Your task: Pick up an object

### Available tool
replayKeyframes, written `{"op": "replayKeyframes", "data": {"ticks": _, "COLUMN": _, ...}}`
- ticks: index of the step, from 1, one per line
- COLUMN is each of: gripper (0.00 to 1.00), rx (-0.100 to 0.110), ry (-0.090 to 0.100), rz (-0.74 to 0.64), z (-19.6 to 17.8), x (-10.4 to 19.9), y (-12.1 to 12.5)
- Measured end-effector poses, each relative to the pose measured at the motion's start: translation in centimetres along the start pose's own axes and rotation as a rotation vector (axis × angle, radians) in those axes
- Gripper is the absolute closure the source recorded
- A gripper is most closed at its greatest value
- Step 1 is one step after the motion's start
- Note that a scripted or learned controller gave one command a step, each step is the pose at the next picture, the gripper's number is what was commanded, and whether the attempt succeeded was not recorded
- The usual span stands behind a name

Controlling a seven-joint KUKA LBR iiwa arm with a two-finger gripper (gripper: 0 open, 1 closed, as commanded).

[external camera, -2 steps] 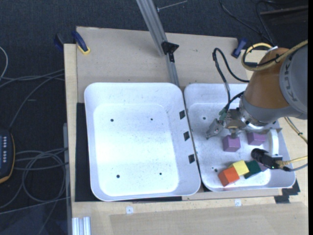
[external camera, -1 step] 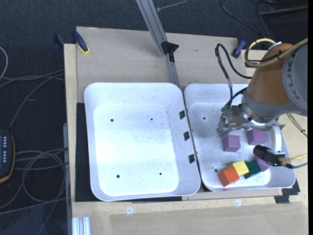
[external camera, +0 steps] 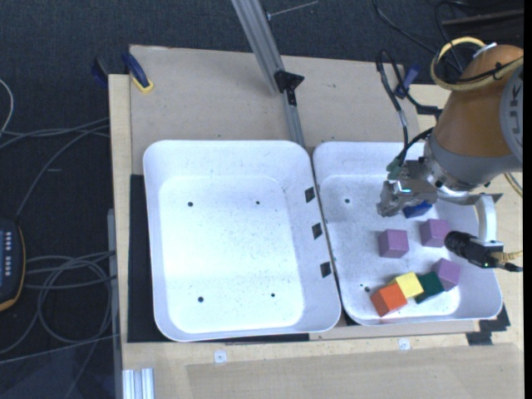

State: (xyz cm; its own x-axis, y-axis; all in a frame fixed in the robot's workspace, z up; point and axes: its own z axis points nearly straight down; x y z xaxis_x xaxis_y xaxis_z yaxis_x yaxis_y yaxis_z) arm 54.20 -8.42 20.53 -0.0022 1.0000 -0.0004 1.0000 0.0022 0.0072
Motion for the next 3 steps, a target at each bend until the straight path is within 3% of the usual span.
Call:
{"op": "replayKeyframes", "data": {"ticks": 1, "gripper": 1.00, "rx": 0.003, "ry": 0.000, "rz": 0.001, "z": -2.2, "x": 0.0, "y": 0.1}}
{"op": "replayKeyframes", "data": {"ticks": 3, "gripper": 1.00, "rx": 0.009, "ry": 0.004, "rz": -0.005, "z": -2.0, "x": 11.3, "y": -2.5}}
